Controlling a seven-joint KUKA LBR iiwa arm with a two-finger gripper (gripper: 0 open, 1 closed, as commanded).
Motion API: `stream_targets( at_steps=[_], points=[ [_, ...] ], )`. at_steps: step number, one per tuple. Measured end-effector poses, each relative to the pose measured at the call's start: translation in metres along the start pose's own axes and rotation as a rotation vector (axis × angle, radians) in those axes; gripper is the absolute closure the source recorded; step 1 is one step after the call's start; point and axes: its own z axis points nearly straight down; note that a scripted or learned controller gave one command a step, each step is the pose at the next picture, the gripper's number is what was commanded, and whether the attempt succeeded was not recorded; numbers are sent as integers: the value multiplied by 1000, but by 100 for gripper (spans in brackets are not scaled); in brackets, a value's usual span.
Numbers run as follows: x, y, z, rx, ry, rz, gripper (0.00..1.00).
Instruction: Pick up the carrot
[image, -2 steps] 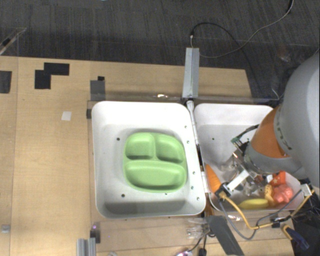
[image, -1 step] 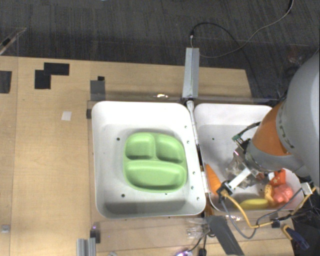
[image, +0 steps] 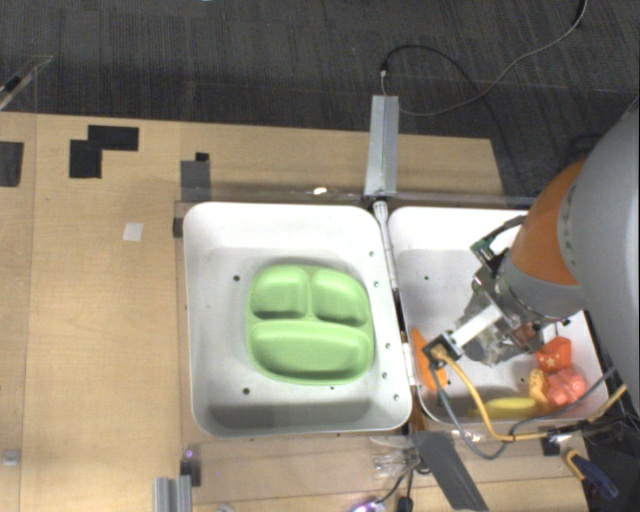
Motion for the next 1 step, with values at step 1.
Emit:
stream_targets(
  at_steps=[1],
  points=[
    [0,0,0,0,-1,-1,0]
  ],
)
